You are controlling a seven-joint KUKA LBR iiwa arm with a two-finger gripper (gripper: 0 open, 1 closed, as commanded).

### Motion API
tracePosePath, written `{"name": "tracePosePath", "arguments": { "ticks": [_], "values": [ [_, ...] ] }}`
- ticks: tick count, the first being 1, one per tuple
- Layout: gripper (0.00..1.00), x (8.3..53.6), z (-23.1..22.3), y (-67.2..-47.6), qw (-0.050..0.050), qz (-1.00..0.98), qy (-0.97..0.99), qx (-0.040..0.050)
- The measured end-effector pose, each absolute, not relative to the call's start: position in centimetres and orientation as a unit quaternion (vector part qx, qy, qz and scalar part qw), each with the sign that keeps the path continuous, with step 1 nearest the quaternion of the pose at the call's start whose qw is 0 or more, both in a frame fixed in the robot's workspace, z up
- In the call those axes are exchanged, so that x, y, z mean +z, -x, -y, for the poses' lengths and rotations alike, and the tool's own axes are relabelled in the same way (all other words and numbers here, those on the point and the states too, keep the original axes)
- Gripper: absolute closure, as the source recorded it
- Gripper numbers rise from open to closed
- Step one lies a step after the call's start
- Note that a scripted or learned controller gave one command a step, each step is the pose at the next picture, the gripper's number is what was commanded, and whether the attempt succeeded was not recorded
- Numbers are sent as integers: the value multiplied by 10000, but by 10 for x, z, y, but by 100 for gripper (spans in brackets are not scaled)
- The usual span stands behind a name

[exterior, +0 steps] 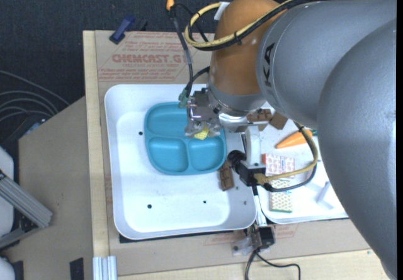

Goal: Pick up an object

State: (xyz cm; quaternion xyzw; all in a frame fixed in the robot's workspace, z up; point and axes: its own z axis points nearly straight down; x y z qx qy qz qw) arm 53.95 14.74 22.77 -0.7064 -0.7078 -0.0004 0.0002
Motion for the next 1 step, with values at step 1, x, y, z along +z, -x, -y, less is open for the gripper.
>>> {"name": "tracePosePath", "arguments": {
  "ticks": [1],
  "values": [
    [100, 251, -213, -509, 4, 7078, 7065, -2]
  ]
}}
